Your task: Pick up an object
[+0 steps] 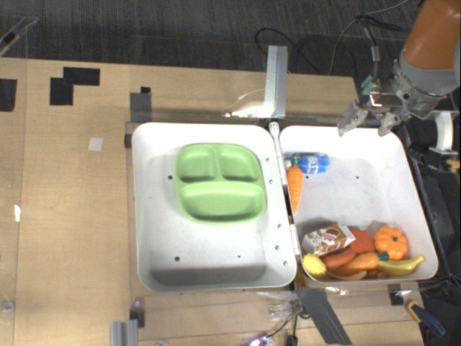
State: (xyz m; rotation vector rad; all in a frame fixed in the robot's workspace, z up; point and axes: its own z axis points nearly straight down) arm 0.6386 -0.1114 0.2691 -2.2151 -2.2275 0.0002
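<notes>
The bench (65, 215) carries 2 shallow white bins side by side. The left bin (155, 251) holds a green divided plate (220, 181) with 3 compartments, lying flat near the bin's middle. The right bin (374, 171) holds all the small items. The arm (436, 31), grey with an orange band, reaches in at the upper right, and its gripper (369, 123) hangs over the far rim of the right bin, well apart from every item. Its 2 fingers are spread apart with nothing between them.

Along the near wall of the right bin lies a cluster of toy food: a printed snack packet (328, 238), a red-orange sausage-like piece (349, 260), a small orange pumpkin (390, 241), a yellow banana (403, 267) at the right end and a yellow lemon (313, 266) at the left end, all touching or overlapping. Separately, against the bin's left wall, an orange carrot (294, 186) lies lengthwise, and just beyond its top end rests a small blue-and-white bottle (310, 163) on its side.
</notes>
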